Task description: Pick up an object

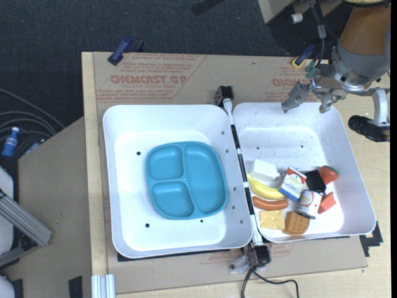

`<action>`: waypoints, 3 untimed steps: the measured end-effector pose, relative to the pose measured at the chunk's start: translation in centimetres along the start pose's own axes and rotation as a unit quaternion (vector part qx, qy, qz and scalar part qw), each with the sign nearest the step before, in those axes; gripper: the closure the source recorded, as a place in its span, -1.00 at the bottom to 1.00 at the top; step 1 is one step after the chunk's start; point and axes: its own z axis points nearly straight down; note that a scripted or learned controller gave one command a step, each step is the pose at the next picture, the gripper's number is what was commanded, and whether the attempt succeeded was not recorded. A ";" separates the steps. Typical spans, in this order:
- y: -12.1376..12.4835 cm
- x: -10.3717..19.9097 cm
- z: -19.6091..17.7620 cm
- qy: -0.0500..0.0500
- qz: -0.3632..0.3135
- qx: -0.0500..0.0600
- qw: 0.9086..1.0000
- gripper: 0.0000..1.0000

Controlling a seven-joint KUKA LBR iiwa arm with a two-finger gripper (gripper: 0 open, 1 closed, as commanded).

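Note:
My gripper (308, 100) hangs over the far rim of the right bin (291, 138), fingers spread apart with nothing between them. A pile of small toy foods lies in the near half of that bin: a yellow banana (265, 189), a sausage (270, 203), a white block (265, 169), a cheese slice (270, 220), a cracker (296, 223), a small carton (292, 182), and red and black pieces (324, 177). The gripper is well clear of the pile, up and to its right.
A blue divided plate (185, 179) lies in the left bin (124, 166). A black clamp (224, 95) sits where the bins meet at the far edge. The bench board (155, 76) surrounds both bins. Cables run on the left.

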 end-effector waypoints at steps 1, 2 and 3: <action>2.3 -0.4 13.8 0.000 0.000 0.002 1.000 -1.00; 2.5 0.3 15.6 0.000 0.000 0.001 1.000 -1.00; -2.3 0.7 15.6 0.000 0.000 0.000 1.000 -1.00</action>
